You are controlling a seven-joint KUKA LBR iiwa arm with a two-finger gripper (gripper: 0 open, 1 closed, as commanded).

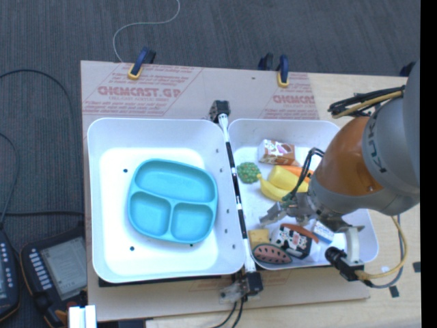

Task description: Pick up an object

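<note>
Dark grey carpet surrounds the desk (171, 91), a brown board printed with red lettering and held by two blue clamps at its far edge. Cables trail over the carpet at left and top.

Two white bins sit side by side on the board. Left bin (102, 251): one blue tray (173, 200) with three compartments, lying flat near the bin's centre.

Right bin (246, 130): a snack packet (276, 152) near the far wall; a green broccoli piece (248, 173) close to the divider; a yellow banana (275, 183) just beside it, touching an orange item partly hidden by the arm. Nearer the front wall: a small yellow block (258, 237), a dark oval piece with red markings (272, 254), and a black-white-red object (295, 240) next to it.

Arm (372, 162) reaches in from the right, its orange band over the right bin. Pincer (290, 214) is low among the objects, between the banana and the black-white-red object. Cannot tell whether it is apart or together, nor whether it grips anything.
</note>
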